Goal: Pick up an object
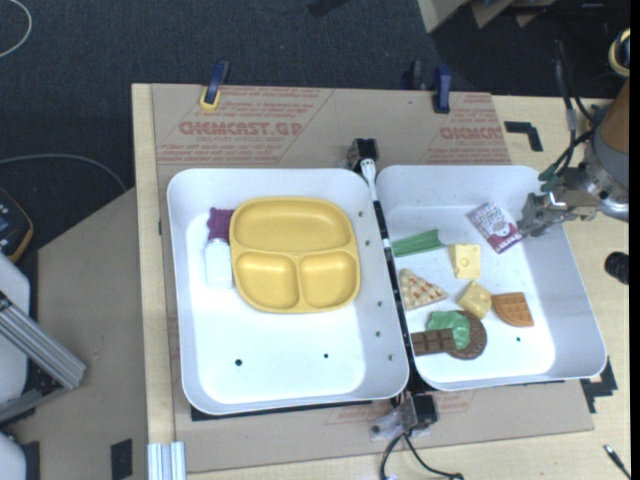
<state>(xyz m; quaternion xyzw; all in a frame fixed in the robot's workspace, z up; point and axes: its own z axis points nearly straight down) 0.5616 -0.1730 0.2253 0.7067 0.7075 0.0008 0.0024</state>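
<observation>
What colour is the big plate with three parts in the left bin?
Yellow. The divided plate shows best in the camera view.

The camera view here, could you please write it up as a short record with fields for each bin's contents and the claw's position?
left bin: yellow divided plate, purple item and white item beside it
right bin: green stick, cheese cube, pizza slice, waffle, chocolate bar, pink packet
claw: over the right bin's far right, next to the pink packet
claw grip: cannot tell
</observation>
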